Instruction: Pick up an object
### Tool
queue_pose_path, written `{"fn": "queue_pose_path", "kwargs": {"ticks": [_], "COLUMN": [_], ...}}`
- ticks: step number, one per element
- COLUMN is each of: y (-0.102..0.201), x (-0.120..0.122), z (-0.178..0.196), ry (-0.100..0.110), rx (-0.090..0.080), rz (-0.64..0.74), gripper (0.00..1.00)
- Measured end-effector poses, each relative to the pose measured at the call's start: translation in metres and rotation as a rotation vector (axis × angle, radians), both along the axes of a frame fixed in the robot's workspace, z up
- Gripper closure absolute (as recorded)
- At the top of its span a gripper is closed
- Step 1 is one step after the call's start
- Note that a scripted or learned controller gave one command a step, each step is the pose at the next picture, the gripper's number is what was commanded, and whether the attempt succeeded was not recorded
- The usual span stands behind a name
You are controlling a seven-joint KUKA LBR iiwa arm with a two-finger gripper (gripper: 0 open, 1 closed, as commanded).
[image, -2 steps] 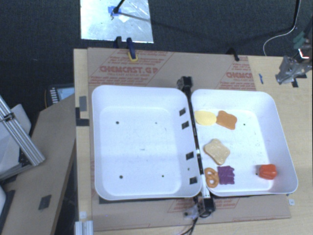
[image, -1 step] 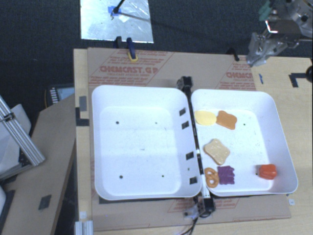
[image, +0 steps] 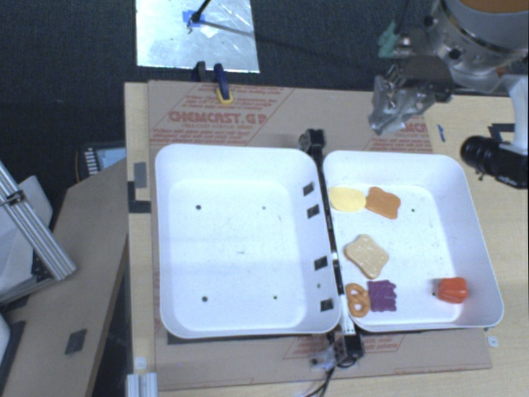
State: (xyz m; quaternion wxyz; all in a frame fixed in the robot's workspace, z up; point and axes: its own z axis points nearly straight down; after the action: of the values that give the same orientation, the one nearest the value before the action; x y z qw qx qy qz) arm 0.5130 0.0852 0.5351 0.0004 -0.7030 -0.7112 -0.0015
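The arm [image: 479, 23] is hanging over the bench's far right corner, and its gripper [image: 395, 110] is hovering above the brown board [image: 223, 106], just past the far rim of the right bin [image: 475, 222]. From here I cannot tell how the gripper is set; nothing is showing in it.

The pickable pieces are all lying in the right bin. A yellow oval [image: 348, 199] is sitting just beside an orange-brown slice [image: 383, 203] near the far wall. A tan toast [image: 367, 255] is resting mid-bin. Toward the near rim a pretzel [image: 358, 299] is touching a purple piece [image: 382, 295], and a red piece [image: 451, 289] is sitting apart in the near right corner.

The left bin [image: 178, 222] is lying alongside. The board is bearing red print reading "CHEMCAST GP". A silvery sheet [image: 197, 21] is lying beyond it.
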Motion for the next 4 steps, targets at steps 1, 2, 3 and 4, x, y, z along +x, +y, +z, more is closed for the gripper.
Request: {"fn": "queue_pose_path", "kwargs": {"ticks": [1, 2, 3, 4], "y": [0.114, 0.019, 0.110, 0.143], "x": [-0.027, -0.026, -0.027, -0.006], "z": [0.000, 0.001, -0.001, -0.001], "ry": [0.001, -0.001, 0.000, 0.000], "rx": [0.002, -0.004, 0.001, -0.001], "rz": [0.006, -0.019, 0.000, -0.005], "gripper": [1.00, 1.00, 1.00, 1.00]}}
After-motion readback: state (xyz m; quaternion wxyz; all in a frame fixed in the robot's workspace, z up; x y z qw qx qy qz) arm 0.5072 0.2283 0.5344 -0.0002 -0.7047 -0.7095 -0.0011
